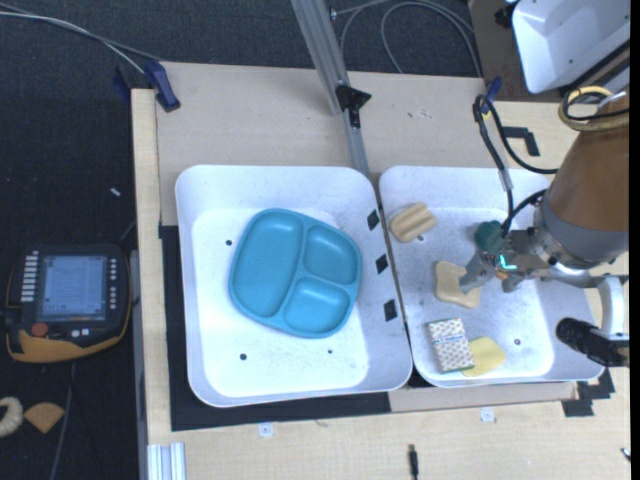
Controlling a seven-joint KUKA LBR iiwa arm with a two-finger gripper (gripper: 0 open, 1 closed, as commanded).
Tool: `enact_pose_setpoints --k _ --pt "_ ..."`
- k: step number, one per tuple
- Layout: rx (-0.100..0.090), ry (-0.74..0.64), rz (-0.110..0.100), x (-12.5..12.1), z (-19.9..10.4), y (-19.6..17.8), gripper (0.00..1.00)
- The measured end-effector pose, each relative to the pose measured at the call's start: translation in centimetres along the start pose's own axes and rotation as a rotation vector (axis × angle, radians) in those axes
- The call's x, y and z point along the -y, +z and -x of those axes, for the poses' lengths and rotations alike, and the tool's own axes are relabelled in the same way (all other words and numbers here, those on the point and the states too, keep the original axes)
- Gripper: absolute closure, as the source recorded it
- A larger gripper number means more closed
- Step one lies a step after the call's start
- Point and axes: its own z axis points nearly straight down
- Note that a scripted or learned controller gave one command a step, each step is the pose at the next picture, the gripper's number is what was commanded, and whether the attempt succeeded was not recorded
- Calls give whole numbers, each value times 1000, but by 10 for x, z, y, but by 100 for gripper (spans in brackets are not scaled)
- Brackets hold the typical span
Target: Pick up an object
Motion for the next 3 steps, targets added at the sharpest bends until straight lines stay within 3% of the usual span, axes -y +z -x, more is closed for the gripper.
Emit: enact_pose_setpoints --k 1,3 --pt "1 -1 4 -1 0 -2 0" --pt "0 0 2 2 -8 99 0"
